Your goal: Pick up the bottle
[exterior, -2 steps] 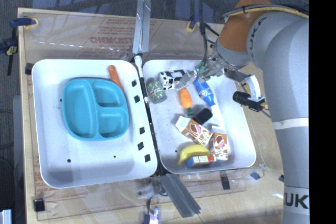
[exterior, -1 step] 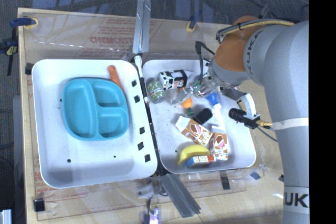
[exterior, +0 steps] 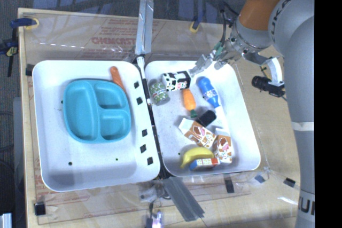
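The blue bottle (exterior: 208, 92) lies on its side in the upper middle of the right bin (exterior: 243, 115), its white cap towards the near side. My gripper (exterior: 209, 64) hangs just above the bin's far rim, a short way beyond the bottle's far end. Its two fingers (exterior: 201, 65) stand apart with nothing between them, and it is open. It does not touch the bottle.
Around the bottle lie a cow-patterned carton (exterior: 176, 81), a green jar (exterior: 157, 91), an orange carrot (exterior: 189, 99) and a black block (exterior: 206, 116). Snack boxes (exterior: 199, 134) and a banana (exterior: 195, 155) sit nearer the front. The left bin holds a blue divided plate (exterior: 99, 110) and an orange stick (exterior: 116, 77).
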`<state>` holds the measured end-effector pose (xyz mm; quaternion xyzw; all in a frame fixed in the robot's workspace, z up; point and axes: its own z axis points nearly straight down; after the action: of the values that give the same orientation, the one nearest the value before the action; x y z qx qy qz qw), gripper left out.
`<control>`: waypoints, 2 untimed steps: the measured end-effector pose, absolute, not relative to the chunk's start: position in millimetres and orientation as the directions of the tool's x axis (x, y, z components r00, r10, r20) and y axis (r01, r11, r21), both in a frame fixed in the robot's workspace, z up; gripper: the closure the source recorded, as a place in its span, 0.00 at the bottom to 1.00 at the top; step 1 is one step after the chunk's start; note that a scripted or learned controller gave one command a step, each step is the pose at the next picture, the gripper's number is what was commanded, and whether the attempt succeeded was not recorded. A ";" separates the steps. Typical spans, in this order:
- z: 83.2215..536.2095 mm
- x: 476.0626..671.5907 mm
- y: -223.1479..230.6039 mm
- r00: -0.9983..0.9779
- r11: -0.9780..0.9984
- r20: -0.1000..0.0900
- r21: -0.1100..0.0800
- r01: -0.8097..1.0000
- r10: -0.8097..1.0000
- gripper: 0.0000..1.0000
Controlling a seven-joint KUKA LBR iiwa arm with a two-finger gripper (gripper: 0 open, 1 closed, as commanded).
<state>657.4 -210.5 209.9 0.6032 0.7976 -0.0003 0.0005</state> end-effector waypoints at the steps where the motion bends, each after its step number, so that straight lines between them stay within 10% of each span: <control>1: 92.4 640.0 -206.8 -0.216 0.216 -0.001 -0.002 0.976 0.976 0.00; 2: 156.9 618.1 -208.9 -0.364 0.364 -0.001 -0.001 0.932 0.932 0.00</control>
<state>618.1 -208.9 156.9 0.5641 0.8257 -0.0006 -0.0001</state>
